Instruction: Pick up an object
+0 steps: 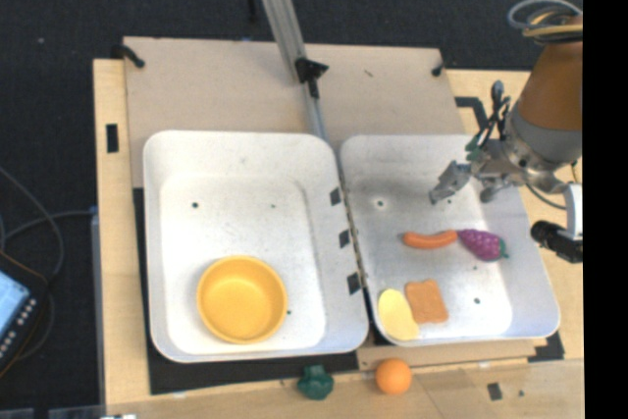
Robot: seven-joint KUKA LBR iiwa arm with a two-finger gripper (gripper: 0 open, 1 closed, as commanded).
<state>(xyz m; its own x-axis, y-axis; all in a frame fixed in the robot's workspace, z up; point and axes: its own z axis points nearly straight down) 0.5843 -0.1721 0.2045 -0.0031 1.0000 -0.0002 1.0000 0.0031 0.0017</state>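
The orange carrot (429, 238) lies in the right bin (535, 314), long axis left to right in the frame. The hand (469, 180) hovers just above it toward upper right, fingers spread and holding nothing.

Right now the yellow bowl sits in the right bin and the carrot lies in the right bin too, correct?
Not quite. The camera view shows the yellow bowl in the left bin, at its near end. The carrot does lie in the right bin.
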